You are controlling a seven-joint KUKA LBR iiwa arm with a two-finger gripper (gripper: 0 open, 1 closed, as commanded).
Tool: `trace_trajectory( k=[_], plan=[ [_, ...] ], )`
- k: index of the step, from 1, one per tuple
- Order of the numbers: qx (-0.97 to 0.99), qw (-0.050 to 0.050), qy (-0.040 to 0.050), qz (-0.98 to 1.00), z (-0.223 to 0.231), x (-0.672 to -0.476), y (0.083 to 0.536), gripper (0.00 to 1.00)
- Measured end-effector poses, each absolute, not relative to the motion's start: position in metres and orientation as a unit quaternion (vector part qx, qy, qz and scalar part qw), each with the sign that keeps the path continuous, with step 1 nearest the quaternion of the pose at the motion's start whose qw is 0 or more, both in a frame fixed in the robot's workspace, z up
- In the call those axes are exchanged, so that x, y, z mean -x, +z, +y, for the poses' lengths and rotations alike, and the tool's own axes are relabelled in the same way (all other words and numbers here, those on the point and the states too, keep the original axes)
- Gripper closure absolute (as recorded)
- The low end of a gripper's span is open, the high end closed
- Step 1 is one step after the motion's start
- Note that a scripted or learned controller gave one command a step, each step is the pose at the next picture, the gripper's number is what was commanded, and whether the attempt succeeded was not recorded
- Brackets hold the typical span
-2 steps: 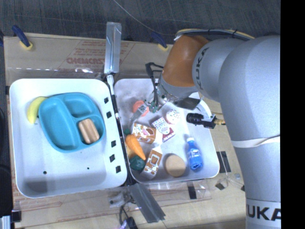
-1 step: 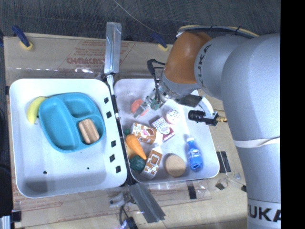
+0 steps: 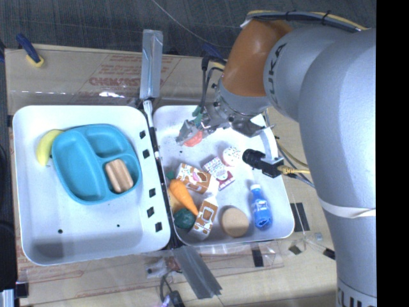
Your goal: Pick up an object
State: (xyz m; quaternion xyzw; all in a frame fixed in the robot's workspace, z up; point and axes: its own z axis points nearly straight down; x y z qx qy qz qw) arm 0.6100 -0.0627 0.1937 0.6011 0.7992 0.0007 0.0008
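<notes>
Objects crowd the near end of the right bin (image 3: 281,226): a round tan ball (image 3: 234,221), a blue bottle (image 3: 259,206), a green piece (image 3: 185,219), a carrot (image 3: 183,196) and small printed cartons (image 3: 194,178), all touching or just beside one another. Farther back the gripper (image 3: 192,130) sits low over barer white floor near the divider, something reddish at its tip, though whether it grips it, I cannot tell. The big grey arm (image 3: 319,107) hides the bin's right wall; the left bin (image 3: 38,235) holds a blue tray (image 3: 89,165) and a banana (image 3: 43,147).
</notes>
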Motion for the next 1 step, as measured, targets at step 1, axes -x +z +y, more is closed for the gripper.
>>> trace_trajectory(
  k=[1],
  plan=[
    [-0.599,-0.001,-0.0005,0.801,-0.0622,-0.6098,0.2019,1.0]
  ],
)
